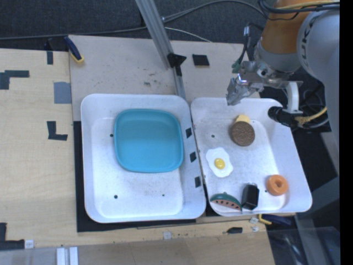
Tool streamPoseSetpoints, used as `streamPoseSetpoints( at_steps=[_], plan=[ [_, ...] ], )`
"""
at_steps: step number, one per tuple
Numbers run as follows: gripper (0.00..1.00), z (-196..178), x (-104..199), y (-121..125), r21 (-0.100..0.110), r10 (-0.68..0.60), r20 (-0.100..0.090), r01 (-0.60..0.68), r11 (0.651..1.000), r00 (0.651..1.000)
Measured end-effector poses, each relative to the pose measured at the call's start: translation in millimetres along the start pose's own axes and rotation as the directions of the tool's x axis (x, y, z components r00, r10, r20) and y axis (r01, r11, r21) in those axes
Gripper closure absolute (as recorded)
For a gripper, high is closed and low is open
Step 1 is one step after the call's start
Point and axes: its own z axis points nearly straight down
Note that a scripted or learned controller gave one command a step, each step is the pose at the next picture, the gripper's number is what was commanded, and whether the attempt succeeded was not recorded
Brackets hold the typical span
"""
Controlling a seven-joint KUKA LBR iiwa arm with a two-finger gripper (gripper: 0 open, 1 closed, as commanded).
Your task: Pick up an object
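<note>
Brown round cookie-like disc, lying in the far half of the right-hand shallow white bin, looks the likeliest thing to be picked, since it sits nearest the jaws. Those jaws hang above the far rim of that bin, tilted down and to the left; how wide they stand I cannot tell from this slant, and nothing shows between them.

Just beyond the disc, touching its far edge, is a small yellow block. Nearer and to the left lies a toy fried egg with a yellow yolk. At the near edge of the bin sit a green and red watermelon slice, a black block just beside it, and an orange ring doughnut to the right. The left-hand white bin carries a square turquoise plastic plate. Both bins rest on a pale wooden worktop.

By my reading the task is at its start: every item lies flat in its bin, so the descent, the closing and the lift are all left to do.
</note>
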Motion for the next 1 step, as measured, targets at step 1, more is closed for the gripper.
streamPoseSetpoints(
  at_steps=[1],
  plan=[
    [1.0, -3.5, 51.7, -18.5, -0.001, -0.001, 0.0, 0.001, 1.0, 1.0]
  ],
)
